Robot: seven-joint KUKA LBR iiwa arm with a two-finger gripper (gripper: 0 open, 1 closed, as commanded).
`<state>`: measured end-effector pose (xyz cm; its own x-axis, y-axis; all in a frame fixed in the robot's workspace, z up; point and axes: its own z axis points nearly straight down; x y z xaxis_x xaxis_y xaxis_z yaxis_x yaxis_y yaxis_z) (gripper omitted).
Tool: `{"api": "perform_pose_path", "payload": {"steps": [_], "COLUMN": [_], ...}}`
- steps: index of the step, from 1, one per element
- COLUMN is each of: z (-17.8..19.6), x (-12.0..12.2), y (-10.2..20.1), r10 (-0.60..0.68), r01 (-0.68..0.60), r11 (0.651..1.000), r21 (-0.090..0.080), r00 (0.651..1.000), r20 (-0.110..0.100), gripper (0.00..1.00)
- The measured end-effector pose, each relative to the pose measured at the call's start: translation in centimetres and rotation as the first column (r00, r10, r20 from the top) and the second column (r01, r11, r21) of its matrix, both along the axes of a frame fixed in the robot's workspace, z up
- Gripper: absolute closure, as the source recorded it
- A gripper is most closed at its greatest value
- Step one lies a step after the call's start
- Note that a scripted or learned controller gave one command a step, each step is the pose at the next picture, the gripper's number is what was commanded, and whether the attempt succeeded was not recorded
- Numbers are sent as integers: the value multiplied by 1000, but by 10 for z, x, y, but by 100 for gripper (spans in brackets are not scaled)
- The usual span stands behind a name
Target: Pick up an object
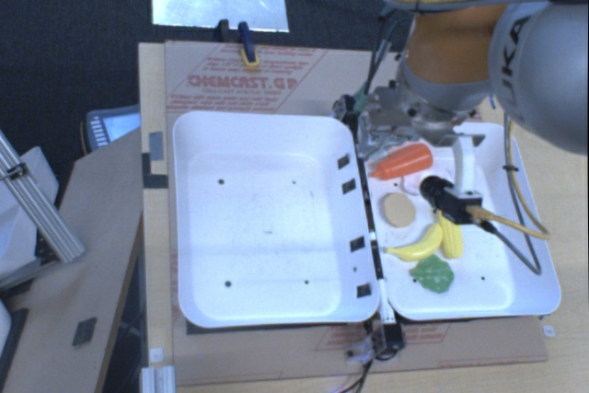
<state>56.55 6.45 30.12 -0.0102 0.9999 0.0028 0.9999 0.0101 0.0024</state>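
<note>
two white bins; right one: one carrot, one banana, one cookie, one broccoli; fingers' state unclear

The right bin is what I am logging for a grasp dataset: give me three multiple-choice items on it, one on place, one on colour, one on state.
1. Where does the carrot lie?
A. left bin
B. right bin
C. bench

2. What colour is the leafy toy below the banana?
A. green
B. blue
C. red

3. How does the carrot lie?
A. stacked on the banana
B. standing upright
C. flat on the bin floor

Key: 1 B, it lies near that bin's upper left corner; 2 A, plainly green; 3 C, on its side, apart from the banana.
</note>
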Motion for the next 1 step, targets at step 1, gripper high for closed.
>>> {"api": "perform_pose_path", "payload": {"steps": [1], "z": [-10], "x": [7], "y": [50], "r10": [-1], "r01": [1], "r11": [1000], "r21": [-1], "r00": [1000], "r20": [-1], "gripper": [100]}}
